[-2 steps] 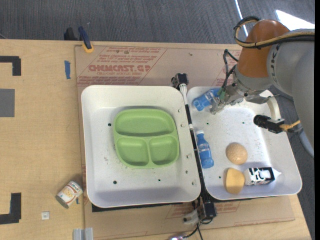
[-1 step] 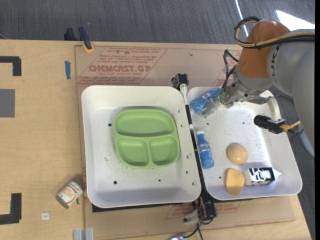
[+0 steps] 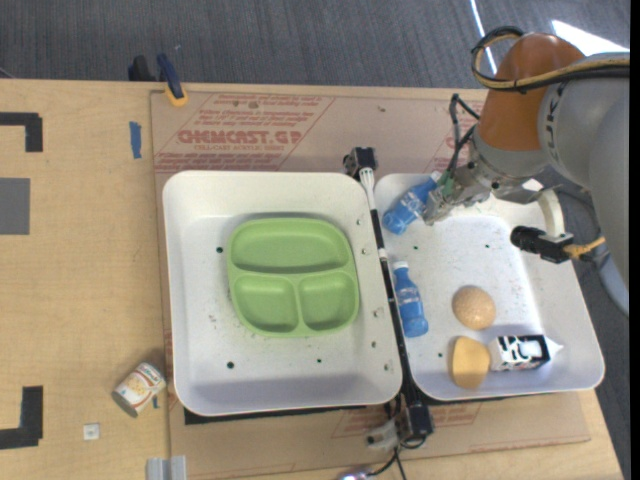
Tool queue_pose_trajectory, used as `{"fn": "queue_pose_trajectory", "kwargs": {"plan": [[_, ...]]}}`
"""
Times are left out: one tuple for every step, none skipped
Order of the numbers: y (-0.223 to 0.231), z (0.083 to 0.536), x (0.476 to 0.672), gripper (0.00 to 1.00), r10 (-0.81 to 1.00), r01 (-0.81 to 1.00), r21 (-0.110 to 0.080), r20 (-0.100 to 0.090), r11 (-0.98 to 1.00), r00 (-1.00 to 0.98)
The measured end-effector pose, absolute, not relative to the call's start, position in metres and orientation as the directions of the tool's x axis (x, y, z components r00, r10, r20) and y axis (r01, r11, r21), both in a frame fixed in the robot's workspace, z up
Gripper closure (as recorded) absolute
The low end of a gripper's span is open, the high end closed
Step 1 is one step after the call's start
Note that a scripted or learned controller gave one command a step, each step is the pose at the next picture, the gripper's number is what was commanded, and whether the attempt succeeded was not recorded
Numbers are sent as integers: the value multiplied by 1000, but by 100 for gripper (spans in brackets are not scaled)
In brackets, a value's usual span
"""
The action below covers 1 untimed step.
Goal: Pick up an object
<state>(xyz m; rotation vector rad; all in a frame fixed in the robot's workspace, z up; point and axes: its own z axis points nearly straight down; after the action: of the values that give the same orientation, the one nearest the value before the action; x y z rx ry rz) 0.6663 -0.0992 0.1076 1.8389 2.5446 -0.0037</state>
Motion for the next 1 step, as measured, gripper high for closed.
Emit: {"fn": "queue_pose_trajectory", "kwargs": {"plan": [[-99, 107, 666, 0, 950, 950, -1, -3, 314, -314]]}}
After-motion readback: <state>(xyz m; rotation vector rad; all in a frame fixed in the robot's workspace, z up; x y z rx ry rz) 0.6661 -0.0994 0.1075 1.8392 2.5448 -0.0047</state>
